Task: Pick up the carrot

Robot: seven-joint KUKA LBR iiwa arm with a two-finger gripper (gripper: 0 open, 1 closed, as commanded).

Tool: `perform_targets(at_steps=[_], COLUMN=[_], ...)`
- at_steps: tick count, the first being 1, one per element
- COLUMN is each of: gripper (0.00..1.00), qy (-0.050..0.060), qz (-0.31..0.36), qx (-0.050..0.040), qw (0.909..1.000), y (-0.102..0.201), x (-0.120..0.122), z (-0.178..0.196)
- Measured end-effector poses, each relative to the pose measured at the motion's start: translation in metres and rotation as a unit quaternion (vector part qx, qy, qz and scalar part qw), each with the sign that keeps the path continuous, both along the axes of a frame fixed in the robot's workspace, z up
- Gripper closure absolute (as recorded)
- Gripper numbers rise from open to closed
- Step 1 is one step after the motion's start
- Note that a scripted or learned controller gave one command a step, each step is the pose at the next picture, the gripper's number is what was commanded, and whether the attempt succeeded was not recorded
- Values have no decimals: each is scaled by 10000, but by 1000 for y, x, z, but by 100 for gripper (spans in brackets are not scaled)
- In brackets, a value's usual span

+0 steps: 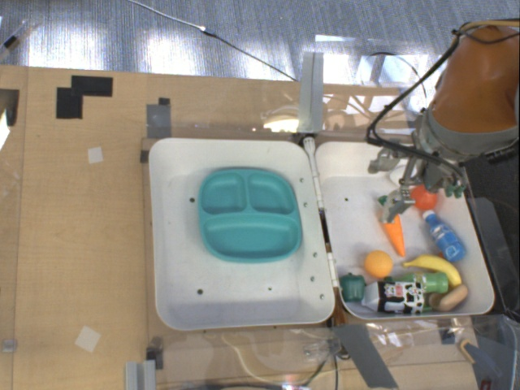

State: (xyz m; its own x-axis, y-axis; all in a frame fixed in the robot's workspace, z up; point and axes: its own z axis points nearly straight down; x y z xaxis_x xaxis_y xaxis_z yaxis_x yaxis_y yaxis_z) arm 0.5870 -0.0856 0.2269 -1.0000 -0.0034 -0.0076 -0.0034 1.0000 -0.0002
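Observation:
The carrot lies in the right bin, its thin tip pointing toward the bin's front and its thick end toward the back. My gripper hangs directly over the thick end, at or just above it. The view does not show whether it touches the carrot. The arm's orange band and grey wrist rise to the upper right and hide the bin's far right corner.
Close to the carrot's right lies a blue bottle with a red cap. In front are an orange, a banana, a black-and-white labelled bottle and a brown piece. A teal divided plate sits in the left bin.

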Motion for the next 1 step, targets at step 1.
perform_targets(at_steps=[1], gripper=[0], qy=[26], qz=[649], qx=[3], qw=[9979], y=[-18], x=[-25], z=[-114])
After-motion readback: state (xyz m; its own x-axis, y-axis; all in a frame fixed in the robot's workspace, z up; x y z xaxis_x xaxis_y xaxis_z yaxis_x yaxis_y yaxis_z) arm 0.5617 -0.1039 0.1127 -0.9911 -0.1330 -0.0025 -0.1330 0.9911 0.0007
